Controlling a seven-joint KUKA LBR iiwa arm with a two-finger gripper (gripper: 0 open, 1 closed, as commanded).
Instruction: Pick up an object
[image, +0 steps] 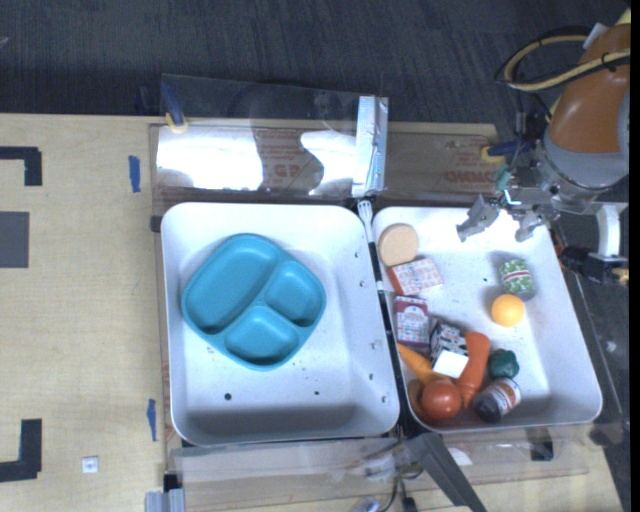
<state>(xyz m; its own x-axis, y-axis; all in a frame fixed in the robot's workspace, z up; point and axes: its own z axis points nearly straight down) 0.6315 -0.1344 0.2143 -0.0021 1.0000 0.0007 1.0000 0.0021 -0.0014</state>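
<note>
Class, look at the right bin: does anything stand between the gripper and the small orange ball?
Nothing visible does. The gripper hangs over the upper part of the right bin, and the orange ball lies below it in this view. The green patterned item sits just above the ball, slightly right of the straight path.

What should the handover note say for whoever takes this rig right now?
Gripper: open, above the back edge of the right bin, holding nothing.
Right bin contents: a round tan piece at its back left, two small packets below it, a green patterned ball and an orange ball on the right, and a crowded pile at the front with a tomato, a carrot and a small can.
Left bin: a blue divided plate.
Done: nothing picked yet.
Left: choose an object, descend, grasp, lift. The two balls sit apart from the pile and look easiest.
</note>
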